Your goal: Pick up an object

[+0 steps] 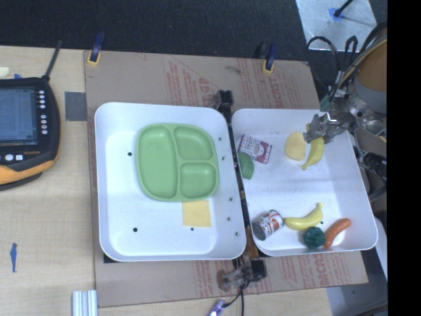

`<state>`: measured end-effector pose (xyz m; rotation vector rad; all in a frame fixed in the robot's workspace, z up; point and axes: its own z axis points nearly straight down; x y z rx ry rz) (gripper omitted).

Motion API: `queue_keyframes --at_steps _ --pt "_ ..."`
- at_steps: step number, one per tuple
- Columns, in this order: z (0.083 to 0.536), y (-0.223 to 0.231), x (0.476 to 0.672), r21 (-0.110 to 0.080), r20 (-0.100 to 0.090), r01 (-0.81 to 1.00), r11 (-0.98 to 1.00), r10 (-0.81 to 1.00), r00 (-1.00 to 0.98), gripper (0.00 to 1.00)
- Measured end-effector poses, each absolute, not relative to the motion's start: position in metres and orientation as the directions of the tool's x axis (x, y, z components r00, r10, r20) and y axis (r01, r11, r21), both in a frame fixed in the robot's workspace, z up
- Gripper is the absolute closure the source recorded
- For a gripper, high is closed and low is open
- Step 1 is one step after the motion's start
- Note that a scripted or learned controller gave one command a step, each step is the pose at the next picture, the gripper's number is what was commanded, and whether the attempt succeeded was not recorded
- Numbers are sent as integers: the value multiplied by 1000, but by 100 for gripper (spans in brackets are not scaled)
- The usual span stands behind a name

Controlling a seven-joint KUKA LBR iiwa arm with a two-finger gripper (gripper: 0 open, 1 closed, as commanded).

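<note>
The grey arm [368, 91] reached in from the right edge of the frame, its wrist bent down toward the upper right of the right bin [283, 196]. Its tool [320, 131] was clamped on the top end of a banana [314, 153], which hung below it just beside a yellow lemon [296, 147]. A second banana [305, 218] lay near the bin's lower edge on the desk [39, 229].
</note>
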<state>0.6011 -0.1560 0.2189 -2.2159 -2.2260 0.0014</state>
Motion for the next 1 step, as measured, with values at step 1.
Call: queue_keyframes --at_steps 1 --pt "236 -73 618 -3 0 1000 6 1000 -6 100"
